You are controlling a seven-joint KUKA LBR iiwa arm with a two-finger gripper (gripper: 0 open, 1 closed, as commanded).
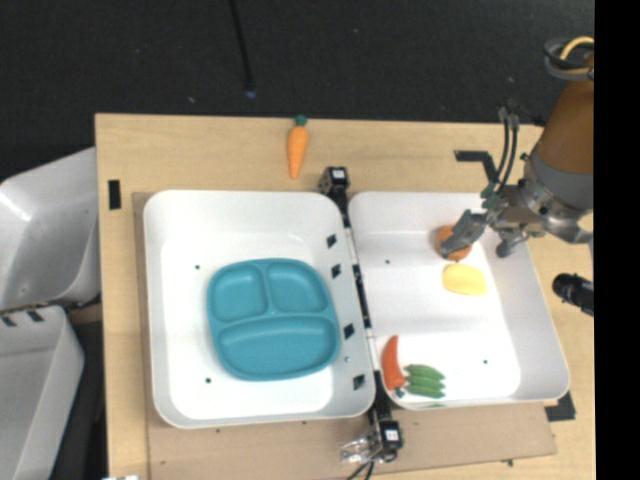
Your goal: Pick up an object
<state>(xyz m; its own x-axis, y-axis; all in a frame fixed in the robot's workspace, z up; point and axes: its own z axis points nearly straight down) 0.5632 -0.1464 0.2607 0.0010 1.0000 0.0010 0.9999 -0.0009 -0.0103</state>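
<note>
Orange is what I see first at the business end: a small orange object lies in the right bin, near its far wall, and the gripper sits right over it. One grey finger overlaps the object's top edge, the other stands off to the right, so the fingers look spread apart, with nothing held between them. From my seat I can't tell whether that finger touches the object or hangs just above it.

Just beside the orange piece, toward the near side, lies a yellow lemon-like object. In the bin's near left corner a red pepper rests against the wall, with a green pea pod touching it on the right.

The left bin carries a blue divided plate (three compartments, the big one nearest me), roughly central.

Out on the wooden surface, beyond the bins, a toy carrot lies on its own with its green tip pointing away. The arm comes in from the right, its orange band above the wrist.
</note>
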